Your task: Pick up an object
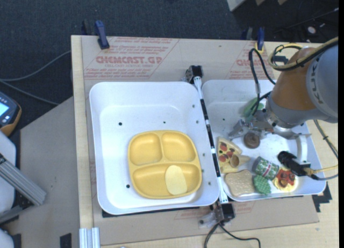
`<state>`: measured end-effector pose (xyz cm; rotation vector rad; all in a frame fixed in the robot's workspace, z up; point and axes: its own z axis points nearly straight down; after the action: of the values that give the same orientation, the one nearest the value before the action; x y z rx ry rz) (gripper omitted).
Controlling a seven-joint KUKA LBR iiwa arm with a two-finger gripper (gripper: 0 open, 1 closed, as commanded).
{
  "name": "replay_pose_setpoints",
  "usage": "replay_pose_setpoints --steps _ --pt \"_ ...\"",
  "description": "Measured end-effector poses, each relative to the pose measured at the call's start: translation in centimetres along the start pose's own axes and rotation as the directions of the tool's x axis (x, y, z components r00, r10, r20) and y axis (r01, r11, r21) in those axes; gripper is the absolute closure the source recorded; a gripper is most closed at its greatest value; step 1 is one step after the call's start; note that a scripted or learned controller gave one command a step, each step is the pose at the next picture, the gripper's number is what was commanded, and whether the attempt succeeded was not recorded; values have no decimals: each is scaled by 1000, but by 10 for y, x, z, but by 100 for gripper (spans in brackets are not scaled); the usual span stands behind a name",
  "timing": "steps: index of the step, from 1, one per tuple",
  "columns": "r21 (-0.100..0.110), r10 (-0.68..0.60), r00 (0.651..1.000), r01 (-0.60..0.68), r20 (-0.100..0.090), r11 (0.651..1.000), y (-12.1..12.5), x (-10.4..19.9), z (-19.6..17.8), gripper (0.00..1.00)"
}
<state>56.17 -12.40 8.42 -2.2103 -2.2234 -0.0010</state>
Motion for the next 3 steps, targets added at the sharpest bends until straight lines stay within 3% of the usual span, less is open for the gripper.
replay_pose_setpoints --steps 1,2,3 --pt "-4 8 1000 -8 6 1000 -4 -27 0 0" --pt "-1 7 1000 -7 3 1000 -22 -15 0 0" --pt "-9 4 1000 -4 7 1000 21 -19 -1 0"
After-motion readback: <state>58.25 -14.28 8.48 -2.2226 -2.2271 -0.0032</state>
